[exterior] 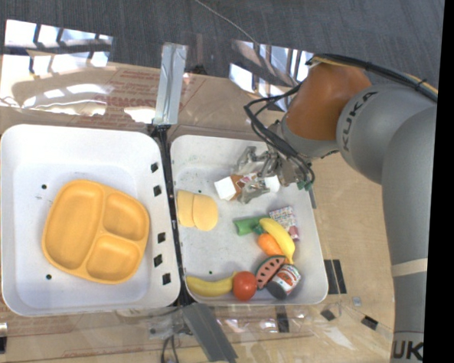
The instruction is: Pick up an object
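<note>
White block (226,187) | right bin (214,147), touching tool's (251,180) left side | tool grip: cannot tell

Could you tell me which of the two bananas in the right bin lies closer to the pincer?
The banana beside the carrot, slanting in the right part of the right bin. The pincer is above it; the other banana lies along the bin's lower edge beside the tomato.
</note>
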### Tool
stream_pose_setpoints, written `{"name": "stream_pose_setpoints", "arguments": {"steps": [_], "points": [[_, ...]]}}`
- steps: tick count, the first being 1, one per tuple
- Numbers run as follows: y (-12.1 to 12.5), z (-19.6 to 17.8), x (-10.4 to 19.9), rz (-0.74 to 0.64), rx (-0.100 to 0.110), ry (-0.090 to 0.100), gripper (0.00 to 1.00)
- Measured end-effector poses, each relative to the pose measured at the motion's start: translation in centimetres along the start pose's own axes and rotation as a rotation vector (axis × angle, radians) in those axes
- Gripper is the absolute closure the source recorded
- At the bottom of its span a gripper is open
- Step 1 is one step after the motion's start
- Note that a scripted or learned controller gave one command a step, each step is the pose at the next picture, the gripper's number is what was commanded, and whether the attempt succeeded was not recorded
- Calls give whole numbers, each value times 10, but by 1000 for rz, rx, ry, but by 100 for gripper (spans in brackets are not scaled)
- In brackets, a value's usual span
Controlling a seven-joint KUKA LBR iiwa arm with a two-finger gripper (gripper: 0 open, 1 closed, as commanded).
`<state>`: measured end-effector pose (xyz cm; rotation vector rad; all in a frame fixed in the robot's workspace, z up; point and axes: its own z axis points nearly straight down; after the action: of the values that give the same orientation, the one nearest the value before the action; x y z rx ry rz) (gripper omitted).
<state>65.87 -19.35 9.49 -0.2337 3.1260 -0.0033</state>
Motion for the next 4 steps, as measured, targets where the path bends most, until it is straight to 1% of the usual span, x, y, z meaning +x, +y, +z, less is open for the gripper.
{"name": "stream_pose_setpoints", "arguments": {"steps": [1,2,3,4], "points": [[-12,-8,3,-595,-4,3,100],[59,-149,-9,-21,0,-3,100],[13,-86,44,-546,-6,8,100],[72,-129,2,-358,-3,1,100]]}}
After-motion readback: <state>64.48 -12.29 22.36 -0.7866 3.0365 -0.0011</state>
